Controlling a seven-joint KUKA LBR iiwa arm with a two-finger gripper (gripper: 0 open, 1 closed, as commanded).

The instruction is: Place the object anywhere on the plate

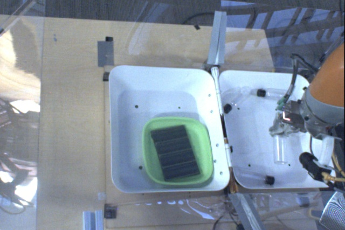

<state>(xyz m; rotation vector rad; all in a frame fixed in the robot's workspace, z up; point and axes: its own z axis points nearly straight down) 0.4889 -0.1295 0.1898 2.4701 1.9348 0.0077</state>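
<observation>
I've got the gripper [280, 129] low in the right bin [242, 169], can't tell its state from up here, and the dark ridged block [173, 152] is already flat on the green plate [150, 137] in the left bin [124, 116].

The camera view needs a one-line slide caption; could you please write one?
Grey arm's gripper over the right white bin; a dark ribbed block lies on the green square plate in the left white bin.

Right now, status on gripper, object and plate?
Gripper low in right bin, fingers unclear. Dark ribbed block lying on green plate, left bin. Nothing in the way.
</observation>
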